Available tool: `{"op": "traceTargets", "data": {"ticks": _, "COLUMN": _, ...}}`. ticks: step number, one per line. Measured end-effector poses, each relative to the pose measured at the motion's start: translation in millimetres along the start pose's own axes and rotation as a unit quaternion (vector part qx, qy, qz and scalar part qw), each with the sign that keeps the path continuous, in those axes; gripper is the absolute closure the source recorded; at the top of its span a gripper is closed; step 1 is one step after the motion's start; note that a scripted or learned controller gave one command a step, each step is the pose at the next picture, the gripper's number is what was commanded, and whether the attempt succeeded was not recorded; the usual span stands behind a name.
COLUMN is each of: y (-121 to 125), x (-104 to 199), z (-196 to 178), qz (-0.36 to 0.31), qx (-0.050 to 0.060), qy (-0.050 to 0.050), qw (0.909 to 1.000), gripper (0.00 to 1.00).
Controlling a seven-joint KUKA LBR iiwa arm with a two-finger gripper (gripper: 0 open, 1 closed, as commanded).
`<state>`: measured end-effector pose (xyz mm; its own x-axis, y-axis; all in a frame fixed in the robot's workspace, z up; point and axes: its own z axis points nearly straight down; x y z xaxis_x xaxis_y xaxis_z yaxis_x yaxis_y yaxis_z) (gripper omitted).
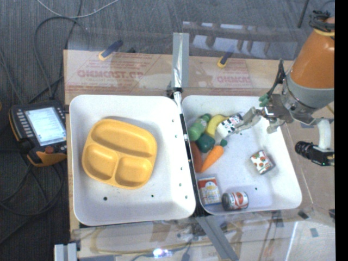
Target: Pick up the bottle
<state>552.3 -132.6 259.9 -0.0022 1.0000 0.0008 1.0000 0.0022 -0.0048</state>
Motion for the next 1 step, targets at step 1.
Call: {"op": "traceTargets", "data": {"ticks": 1, "y": 5.6, "x": 29.1, "z": 168.6, "qz": 0.105, "qx": -0.003, "qy": -0.001, "qw": 0.9944, "gripper": 0.00}}
